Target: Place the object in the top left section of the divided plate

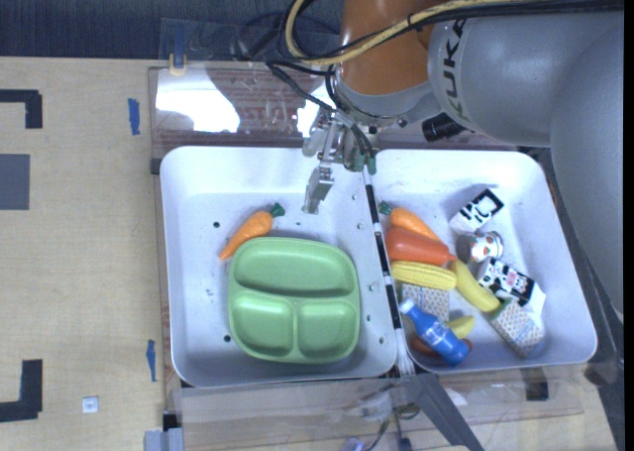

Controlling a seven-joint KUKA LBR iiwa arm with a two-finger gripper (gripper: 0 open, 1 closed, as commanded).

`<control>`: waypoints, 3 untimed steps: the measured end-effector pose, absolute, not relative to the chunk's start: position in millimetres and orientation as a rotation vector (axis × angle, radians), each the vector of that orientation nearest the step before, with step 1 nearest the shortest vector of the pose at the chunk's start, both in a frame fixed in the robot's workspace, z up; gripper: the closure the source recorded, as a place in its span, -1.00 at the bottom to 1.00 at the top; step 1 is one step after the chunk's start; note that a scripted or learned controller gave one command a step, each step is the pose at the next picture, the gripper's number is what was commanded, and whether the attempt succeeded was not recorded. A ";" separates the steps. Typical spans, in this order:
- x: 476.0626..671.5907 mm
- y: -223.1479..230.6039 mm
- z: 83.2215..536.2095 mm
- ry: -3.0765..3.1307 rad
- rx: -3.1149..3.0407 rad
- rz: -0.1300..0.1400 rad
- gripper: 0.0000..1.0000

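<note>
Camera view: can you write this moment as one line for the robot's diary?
pincer: above left bin, nothing seen held | carrot: beside green divided plate, upper left | plate sections: bare

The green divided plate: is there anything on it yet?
Empty. All three sections of the green plate show bare green. The toy carrot lies on the bin floor beside its upper left rim.

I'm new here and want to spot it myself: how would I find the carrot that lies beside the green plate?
Start at the left white bin, which holds the green divided plate. Just off the plate's upper left corner lies the toy carrot, tilted, green top toward the upper right. Its lookalike sits among the crowded toys of the right bin; this one lies alone.
</note>
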State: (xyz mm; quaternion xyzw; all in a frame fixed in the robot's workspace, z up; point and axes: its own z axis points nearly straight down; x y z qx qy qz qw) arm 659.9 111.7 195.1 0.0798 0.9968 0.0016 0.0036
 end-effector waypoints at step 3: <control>657.7 144.5 116.1 3.135 -0.138 0.006 -1.00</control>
